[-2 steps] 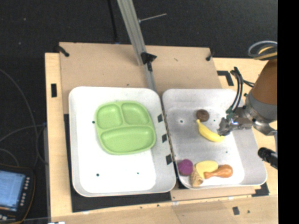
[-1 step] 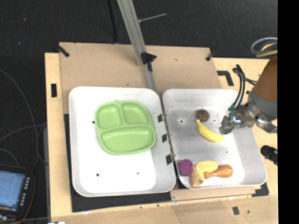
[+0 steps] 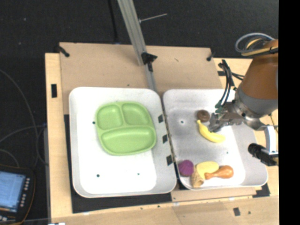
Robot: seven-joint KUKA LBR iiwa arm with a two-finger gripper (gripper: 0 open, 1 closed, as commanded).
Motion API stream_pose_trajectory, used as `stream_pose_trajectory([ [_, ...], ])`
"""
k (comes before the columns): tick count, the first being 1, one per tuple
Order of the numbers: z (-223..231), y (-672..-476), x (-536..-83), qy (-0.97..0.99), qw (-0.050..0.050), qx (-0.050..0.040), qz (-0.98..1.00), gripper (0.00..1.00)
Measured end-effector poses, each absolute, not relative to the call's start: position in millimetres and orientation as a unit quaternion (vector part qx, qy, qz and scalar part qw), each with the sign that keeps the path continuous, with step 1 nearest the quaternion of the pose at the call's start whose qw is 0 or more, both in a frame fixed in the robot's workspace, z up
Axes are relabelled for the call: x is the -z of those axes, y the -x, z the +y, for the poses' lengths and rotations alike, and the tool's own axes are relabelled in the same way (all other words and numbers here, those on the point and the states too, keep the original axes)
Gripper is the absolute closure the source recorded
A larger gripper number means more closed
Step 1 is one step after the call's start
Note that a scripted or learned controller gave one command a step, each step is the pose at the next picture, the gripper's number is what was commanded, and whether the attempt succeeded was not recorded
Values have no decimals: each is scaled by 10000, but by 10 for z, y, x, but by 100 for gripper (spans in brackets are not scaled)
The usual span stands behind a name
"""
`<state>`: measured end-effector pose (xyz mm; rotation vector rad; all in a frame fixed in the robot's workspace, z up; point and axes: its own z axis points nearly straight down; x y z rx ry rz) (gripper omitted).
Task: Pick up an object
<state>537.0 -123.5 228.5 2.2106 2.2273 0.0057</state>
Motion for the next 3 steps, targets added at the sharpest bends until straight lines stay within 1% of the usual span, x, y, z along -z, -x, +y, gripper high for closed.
stream_pose_trajectory([
  [2,-187,-5476,-2151,-7047,-8,-4,7096,100],
  [3,398,-5466,-2143,-7043,-7,-9,7099,100],
])
